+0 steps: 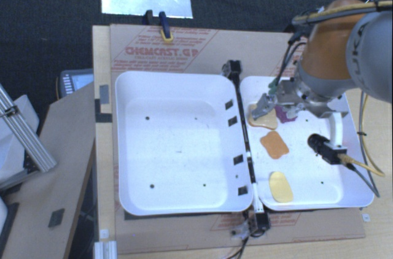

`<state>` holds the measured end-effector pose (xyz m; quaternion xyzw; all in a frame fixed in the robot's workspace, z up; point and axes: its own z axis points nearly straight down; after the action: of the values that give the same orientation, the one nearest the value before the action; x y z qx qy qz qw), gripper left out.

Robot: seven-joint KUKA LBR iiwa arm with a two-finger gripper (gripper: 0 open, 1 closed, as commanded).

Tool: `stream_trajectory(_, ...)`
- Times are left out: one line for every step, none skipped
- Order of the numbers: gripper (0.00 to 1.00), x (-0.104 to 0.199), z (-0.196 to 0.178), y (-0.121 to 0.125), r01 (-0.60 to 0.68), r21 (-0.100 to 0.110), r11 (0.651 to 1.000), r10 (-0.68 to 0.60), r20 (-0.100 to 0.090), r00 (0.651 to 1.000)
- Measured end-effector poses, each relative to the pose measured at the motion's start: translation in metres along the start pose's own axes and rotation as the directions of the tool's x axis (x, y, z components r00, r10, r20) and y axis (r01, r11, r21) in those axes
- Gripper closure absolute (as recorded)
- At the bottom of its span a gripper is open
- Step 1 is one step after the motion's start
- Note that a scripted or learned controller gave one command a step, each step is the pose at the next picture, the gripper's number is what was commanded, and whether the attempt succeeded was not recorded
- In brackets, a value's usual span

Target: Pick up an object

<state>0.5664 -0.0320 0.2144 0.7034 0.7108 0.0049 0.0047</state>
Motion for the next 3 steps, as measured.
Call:
stream_trajectory(0.0, -0.046, 0.009, -0.058, -0.014, 0.016, 1.0, 0.014, 0.001, 1.0)
stream_trajectory(0.0, 0.02, 0.031, 0.011, 0.0, 0.008, 1.0, 0.0, 0.0, 1.0)
stream_trajectory(0.0, -0.105, 0.115, -0.019, -0.02, 0.019, 1.0, 0.02, 0.004, 1.0)
